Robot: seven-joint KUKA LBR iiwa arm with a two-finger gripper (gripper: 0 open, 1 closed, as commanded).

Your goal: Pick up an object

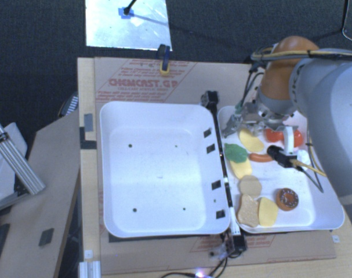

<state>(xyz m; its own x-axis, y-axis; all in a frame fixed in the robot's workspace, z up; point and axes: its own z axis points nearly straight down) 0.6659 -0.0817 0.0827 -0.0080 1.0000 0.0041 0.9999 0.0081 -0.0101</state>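
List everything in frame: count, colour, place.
bins: 2, white, side by side on the bench; left bin, right bin
doughnut: 1, brown, right bin, near front
bread slice: 1, tan, right bin, front left corner
round bun: 1, beige, just behind the bread slice
yellow pieces: 3, right bin; front, middle, back
green leaf: 1, right bin, left side
red piece: 1, red, right bin, back, partly behind the arm
orange stick: 1, right bin, centre
clamp: 1, blue and yellow, bench's back edge
arm: 1, grey with orange band, over right bin
hand: 1, low over the right bin's back
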